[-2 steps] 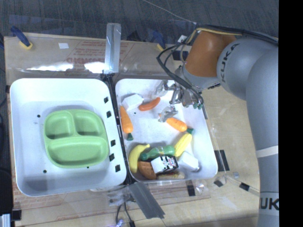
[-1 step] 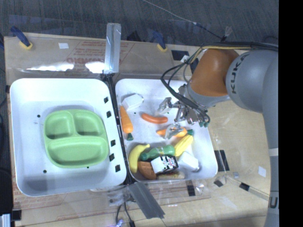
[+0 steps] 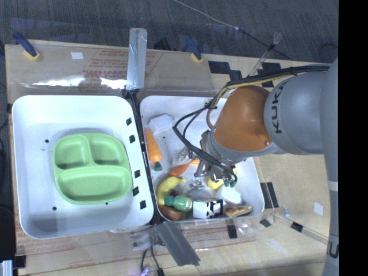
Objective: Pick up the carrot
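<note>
An orange carrot [image 3: 153, 147] lies along the left wall of the right bin [image 3: 190, 105], its green end toward the front. My gripper [image 3: 211, 176] hangs under the orange wrist band, low over the bin's middle, to the right of the carrot and apart from it. It hovers among a pile of toy food, close to a small orange piece [image 3: 183, 168] and a yellow piece [image 3: 215, 183].
The left bin [image 3: 29, 154] holds a green divided plate [image 3: 90, 167]. At the front of the right bin lie a yellow banana [image 3: 168, 184], a green bottle [image 3: 180, 202], a brown item [image 3: 238, 211] and a white block [image 3: 162, 122]. The arm's bulk covers the bin's right side.
</note>
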Controlling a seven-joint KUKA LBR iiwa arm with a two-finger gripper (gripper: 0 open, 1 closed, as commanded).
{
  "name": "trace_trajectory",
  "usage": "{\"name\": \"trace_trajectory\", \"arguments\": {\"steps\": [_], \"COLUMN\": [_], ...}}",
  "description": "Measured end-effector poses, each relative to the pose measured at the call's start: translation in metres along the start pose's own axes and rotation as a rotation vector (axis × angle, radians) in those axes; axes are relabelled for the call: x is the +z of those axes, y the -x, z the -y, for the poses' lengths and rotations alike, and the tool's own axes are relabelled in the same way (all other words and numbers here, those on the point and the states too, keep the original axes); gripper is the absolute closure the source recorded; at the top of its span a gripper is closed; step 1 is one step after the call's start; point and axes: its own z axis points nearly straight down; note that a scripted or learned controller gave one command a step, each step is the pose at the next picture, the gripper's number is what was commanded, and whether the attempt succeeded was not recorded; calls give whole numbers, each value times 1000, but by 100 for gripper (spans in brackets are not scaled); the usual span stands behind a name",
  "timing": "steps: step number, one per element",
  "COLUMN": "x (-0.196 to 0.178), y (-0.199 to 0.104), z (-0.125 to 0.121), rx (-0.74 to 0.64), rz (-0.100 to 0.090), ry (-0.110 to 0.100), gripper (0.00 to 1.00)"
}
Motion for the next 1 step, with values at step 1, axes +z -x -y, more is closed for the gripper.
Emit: {"name": "trace_trajectory", "arguments": {"steps": [1], "x": [-11], "y": [2], "z": [0], "rx": [-6], "rz": [3], "ry": [-2], "gripper": [100]}}
